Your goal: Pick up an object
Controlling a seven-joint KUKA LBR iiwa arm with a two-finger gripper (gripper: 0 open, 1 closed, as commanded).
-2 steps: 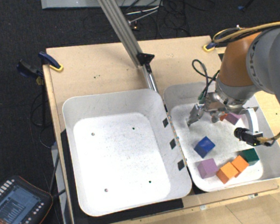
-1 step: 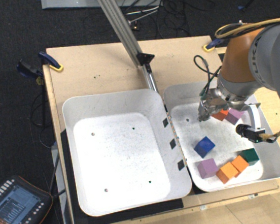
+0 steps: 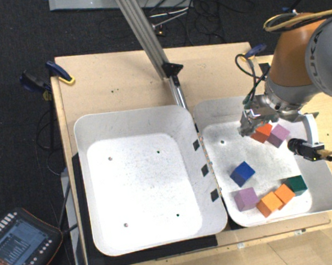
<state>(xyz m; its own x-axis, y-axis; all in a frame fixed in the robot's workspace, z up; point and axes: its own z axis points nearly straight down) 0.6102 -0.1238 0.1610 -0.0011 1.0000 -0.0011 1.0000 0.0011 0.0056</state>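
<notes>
The right bin holds several small blocks. An orange-red block and a light purple block lie together near its far right side. My gripper hangs low over the bin, right beside the orange-red block on its left; I see nothing held. Nearer the front lie a blue block, a purple block, an orange block and a green block.
The left bin stands beside the right one, the two rims meeting in the middle. A metal pole slants down to the bins' far junction. The arm's cable and a black fitting hang over the right bin's right rim.
</notes>
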